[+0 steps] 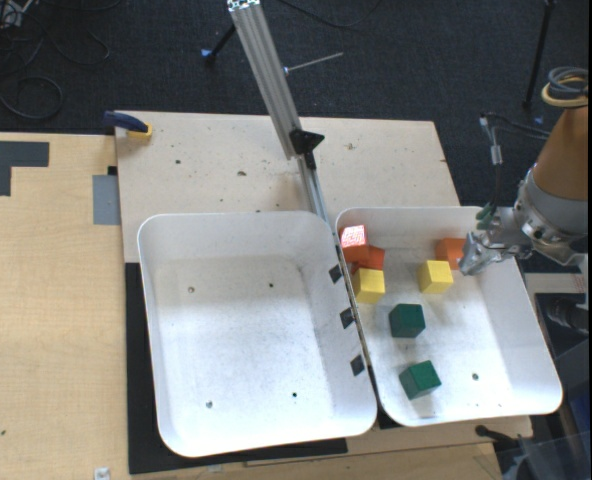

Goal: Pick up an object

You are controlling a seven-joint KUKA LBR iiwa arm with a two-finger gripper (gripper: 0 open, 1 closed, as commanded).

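While I scan from the left, the left bin (176, 258) comes first on the desk (226, 158), then the slanted aluminium rail (271, 78) that runs down to the seam between the bins. Past the seam, in the right bin (516, 368), I count a pale pink block (353, 235) touching an orange block (366, 257), and a yellow block (369, 284) just below them. Further right sit a dark green block (407, 320), a second green block (419, 378) nearer the front wall, and another yellow block (436, 276). Beside that, a second orange block (451, 251) lies at the tip of the jaws (473, 258), just to their left and seemingly touching. From this slant I cannot tell whether the jaws are spread or closed, nor whether anything sits between them. My judgement: that orange block is the nearest candidate, so a short shift left and down should decide the grasp.
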